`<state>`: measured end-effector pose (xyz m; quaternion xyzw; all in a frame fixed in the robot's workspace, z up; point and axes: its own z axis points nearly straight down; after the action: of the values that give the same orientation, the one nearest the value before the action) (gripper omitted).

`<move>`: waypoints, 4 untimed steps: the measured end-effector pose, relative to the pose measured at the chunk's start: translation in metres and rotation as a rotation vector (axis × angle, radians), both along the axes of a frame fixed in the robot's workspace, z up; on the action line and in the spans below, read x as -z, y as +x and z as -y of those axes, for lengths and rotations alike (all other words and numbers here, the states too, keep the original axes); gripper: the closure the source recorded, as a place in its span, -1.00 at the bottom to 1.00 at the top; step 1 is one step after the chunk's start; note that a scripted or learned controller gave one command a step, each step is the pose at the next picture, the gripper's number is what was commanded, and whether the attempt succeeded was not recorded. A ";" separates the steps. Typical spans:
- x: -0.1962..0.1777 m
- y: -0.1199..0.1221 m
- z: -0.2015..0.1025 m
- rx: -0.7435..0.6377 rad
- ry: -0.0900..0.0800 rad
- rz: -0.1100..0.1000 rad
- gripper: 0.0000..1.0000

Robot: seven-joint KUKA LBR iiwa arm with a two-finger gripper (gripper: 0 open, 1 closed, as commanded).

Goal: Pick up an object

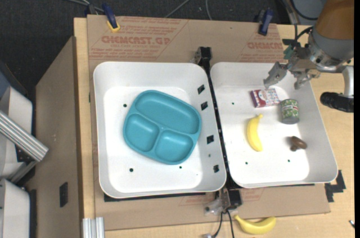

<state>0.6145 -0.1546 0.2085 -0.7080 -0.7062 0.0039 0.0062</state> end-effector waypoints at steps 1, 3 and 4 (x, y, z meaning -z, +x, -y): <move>-0.008 0.003 0.000 -0.003 -0.002 0.014 -1.00; 0.087 -0.005 0.011 -0.002 -0.001 0.007 -1.00; 0.126 -0.005 0.009 -0.004 0.002 0.009 -1.00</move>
<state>0.6092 -0.1635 0.0829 -0.7066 -0.7076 0.0002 0.0038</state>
